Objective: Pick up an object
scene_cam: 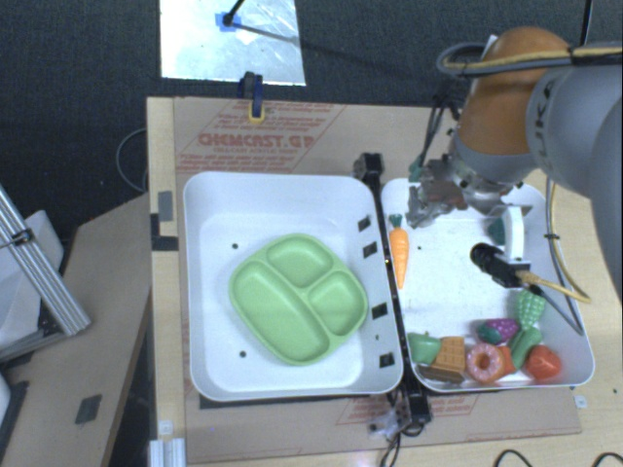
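My gripper (422, 208) hangs over the upper left part of the right bin (443, 290), with nothing visible held in it. Just below and left of it, an orange carrot (397, 252) with a green top lies along that bin's left wall. Along the bin's near edge is a cluster of toy food: a green piece (422, 345), a tan waffle (450, 357), a pink donut (484, 362), purple grapes (496, 331), a red tomato (543, 362) and a green corn cob (531, 308).
The left bin (219, 222) holds a green divided plate (297, 298). A black divider with clips (378, 251) runs between the bins. The grey arm and its orange band (511, 86) loom over the right bin's far side.
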`<action>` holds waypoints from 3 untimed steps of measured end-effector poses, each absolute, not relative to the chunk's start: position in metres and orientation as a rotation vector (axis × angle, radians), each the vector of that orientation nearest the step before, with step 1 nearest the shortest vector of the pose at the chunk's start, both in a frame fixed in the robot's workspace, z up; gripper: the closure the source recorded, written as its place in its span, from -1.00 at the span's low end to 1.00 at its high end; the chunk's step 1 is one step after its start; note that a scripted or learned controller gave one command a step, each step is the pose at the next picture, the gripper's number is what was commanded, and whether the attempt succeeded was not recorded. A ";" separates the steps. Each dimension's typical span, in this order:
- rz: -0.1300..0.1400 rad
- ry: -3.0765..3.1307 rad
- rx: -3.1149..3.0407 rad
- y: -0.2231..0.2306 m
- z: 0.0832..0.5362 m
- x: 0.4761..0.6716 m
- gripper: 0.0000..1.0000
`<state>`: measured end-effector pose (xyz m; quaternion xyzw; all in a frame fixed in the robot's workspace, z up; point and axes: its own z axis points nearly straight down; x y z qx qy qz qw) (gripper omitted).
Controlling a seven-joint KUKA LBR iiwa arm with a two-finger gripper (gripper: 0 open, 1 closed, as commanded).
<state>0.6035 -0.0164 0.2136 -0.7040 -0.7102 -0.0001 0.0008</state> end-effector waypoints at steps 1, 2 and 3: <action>-0.001 -2.230 -2.210 0.037 0.211 0.593 1.00; -0.004 -2.230 -2.215 0.051 0.235 0.587 1.00; 0.000 -2.222 -2.220 0.051 0.222 0.578 1.00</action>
